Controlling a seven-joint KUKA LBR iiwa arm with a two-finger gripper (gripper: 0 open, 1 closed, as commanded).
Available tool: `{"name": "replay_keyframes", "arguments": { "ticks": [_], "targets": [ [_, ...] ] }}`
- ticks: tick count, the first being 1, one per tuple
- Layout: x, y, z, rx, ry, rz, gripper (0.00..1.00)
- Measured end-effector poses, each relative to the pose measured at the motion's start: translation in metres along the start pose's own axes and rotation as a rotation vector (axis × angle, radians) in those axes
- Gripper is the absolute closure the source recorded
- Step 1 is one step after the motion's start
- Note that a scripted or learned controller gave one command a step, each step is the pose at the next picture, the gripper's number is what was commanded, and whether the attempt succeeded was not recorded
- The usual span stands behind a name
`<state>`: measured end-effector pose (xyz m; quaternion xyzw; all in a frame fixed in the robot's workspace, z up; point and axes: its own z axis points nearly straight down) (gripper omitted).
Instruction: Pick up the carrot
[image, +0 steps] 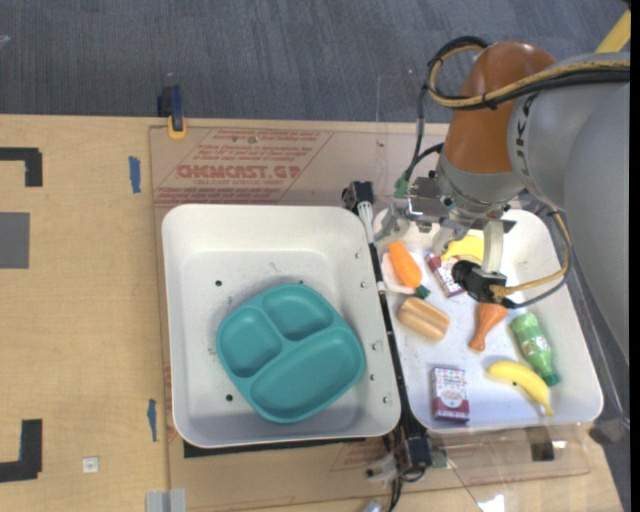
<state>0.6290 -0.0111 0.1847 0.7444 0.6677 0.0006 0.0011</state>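
Carrot (403, 266) lies in right bin (575, 400), likely light, rigid, smooth plastic; grasp across its thick orange middle. Pincer (455, 225) just beside it, state unreadable.

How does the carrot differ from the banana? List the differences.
The carrot is orange with a green end; the banana is yellow. The carrot is straight and stubby; the banana is curved. The carrot lies beside the arm's wrist, the banana at the opposite end. Both lie in the right bin.

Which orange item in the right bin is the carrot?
The carrot has a green tip and lies by the bin's left wall; the other orange piece, a drumstick shape, lies further right.
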Motion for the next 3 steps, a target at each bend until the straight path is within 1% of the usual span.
{"name": "replay_keyframes", "arguments": {
  "ticks": [1,2,3],
  "targets": [
    [-0.078,0.001,0.079,-0.016,-0.002,-0.074,0.0],
    [-0.08,0.004,0.066,-0.024,-0.006,-0.073,1.0],
    [-0.022,0.035,-0.051,-0.009,0.0,-0.26,1.0]
  ]
}}
